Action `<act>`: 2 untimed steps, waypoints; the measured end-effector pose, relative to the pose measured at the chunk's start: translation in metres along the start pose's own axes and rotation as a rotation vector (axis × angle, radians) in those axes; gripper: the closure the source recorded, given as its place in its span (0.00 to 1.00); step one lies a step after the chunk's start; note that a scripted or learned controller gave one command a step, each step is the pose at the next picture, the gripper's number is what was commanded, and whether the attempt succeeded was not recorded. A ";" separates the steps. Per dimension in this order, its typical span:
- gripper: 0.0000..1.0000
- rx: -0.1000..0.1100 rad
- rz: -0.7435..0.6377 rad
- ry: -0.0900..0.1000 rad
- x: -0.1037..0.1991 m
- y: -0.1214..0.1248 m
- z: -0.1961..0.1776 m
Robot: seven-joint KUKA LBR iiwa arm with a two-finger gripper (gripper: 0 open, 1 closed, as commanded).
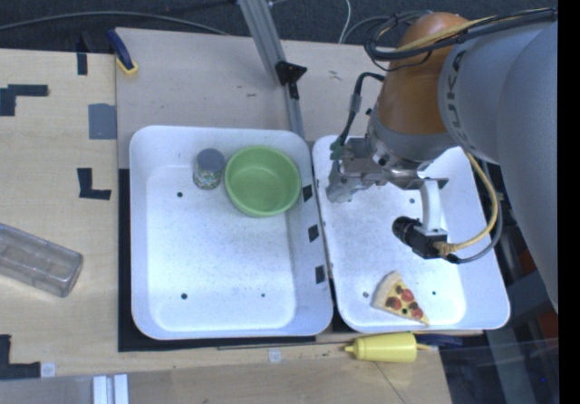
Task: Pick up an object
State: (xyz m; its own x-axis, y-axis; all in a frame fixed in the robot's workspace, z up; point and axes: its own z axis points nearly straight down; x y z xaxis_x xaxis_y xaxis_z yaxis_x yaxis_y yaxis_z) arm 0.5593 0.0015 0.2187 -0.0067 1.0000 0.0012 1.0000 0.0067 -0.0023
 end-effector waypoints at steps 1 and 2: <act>1.00 -0.001 0.000 0.000 0.048 0.019 0.008; 1.00 -0.003 0.001 0.000 0.088 0.042 0.001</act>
